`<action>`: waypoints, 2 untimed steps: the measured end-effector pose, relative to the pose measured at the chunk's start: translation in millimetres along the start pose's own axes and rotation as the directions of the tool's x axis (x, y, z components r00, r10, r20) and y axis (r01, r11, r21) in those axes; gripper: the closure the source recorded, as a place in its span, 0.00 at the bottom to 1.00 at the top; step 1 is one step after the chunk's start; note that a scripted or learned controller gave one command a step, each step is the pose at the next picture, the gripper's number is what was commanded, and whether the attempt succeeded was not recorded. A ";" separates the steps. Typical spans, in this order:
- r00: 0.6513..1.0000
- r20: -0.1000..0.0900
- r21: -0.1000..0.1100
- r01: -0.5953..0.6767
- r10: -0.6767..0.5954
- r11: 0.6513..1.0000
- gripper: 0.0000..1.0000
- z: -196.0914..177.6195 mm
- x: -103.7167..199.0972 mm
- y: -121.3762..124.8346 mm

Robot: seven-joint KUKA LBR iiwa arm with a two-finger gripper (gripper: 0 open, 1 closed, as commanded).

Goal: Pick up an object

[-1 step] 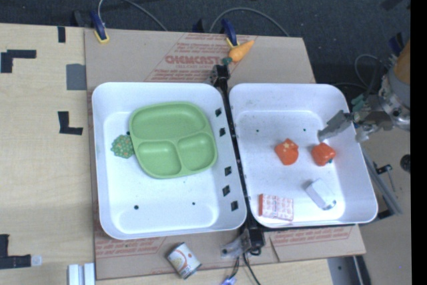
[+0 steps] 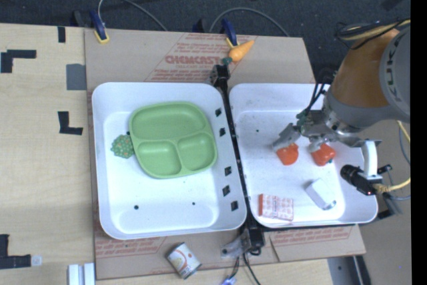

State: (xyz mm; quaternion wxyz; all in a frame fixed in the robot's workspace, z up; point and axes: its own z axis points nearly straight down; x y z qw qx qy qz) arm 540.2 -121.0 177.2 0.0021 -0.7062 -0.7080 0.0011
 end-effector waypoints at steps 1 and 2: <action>1.000 0.003 -0.008 -0.001 0.001 1.000 0.00 90.2 -27.2 31.4; 1.000 0.006 -0.011 -0.001 0.001 1.000 1.00 79.7 -28.0 31.7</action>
